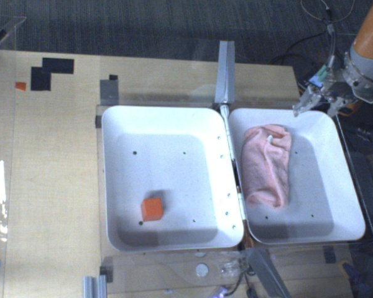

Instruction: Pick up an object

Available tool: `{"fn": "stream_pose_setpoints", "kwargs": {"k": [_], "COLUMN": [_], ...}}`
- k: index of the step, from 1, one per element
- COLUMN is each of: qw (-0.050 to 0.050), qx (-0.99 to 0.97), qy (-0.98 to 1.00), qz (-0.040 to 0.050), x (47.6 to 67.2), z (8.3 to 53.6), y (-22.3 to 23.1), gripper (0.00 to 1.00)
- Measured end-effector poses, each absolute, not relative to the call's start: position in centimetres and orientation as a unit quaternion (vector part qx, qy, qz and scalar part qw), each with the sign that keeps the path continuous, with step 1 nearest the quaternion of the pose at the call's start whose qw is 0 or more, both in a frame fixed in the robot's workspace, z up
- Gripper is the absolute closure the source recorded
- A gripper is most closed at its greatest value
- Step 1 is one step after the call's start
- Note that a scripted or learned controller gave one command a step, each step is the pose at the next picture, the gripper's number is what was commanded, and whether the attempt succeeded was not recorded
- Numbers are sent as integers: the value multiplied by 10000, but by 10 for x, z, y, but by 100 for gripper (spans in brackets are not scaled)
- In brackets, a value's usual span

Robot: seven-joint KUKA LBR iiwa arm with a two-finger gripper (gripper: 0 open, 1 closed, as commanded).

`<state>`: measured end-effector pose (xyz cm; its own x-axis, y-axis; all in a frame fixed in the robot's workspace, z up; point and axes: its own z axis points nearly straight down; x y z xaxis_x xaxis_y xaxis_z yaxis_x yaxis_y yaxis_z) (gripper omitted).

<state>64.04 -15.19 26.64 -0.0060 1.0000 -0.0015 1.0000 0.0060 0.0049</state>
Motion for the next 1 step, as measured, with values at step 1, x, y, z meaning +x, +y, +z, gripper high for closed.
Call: {"fn": "stream_pose_setpoints", "kwargs": {"k": [1], "qw": [18], "qx": [6591], "qy": [7521], "qz": [14], "x": [670], "z": [152], "y": [-150], "gripper": [0]}}
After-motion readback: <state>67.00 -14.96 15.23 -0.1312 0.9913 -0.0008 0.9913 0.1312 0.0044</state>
